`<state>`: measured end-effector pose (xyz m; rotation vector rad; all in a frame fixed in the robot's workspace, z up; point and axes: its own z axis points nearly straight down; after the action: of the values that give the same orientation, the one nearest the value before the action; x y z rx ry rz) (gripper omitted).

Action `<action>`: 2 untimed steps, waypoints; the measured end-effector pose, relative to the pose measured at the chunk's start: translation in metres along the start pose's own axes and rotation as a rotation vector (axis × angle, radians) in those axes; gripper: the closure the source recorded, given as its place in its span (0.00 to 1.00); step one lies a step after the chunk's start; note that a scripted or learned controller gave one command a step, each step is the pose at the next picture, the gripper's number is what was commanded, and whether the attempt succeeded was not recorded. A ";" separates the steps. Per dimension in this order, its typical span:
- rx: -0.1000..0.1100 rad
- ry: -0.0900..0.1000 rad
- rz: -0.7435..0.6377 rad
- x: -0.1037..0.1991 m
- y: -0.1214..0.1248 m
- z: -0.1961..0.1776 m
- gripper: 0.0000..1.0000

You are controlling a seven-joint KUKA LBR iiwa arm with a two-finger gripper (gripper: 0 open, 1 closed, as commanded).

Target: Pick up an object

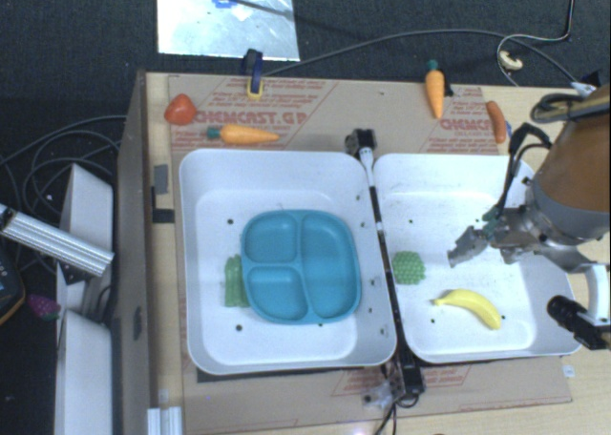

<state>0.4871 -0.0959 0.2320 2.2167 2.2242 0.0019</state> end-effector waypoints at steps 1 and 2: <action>0.004 0.001 0.003 -0.031 -0.002 0.116 0.00; -0.001 0.000 0.002 -0.031 0.000 0.105 1.00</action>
<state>0.4874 -0.1266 0.1269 2.2184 2.2216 0.0029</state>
